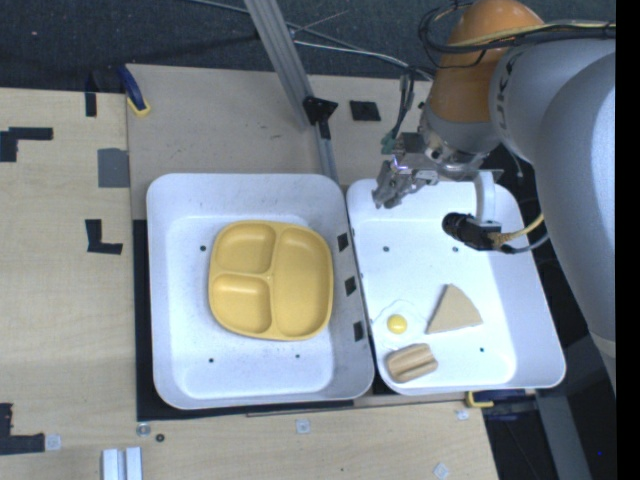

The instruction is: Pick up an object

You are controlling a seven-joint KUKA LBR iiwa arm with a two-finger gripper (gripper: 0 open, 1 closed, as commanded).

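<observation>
Camera view, near edge first: bread roll (411, 362) lying at front of right bin (520, 363), small yellow round piece (397, 323) just behind it, tan wedge (455, 310) to the right of that. Left bin (180, 218) alongside, carrying yellow divided plate (270, 279) at its middle. Farther back, gripper (390, 190) poised over right bin's far left corner, nothing seen between fingers; open or closed, cannot tell. Tan bench (220, 118) beyond.

Pale wooden bench (60, 268), two shallow white bins side by side, left bin (170, 268), right bin (520, 298)
</observation>
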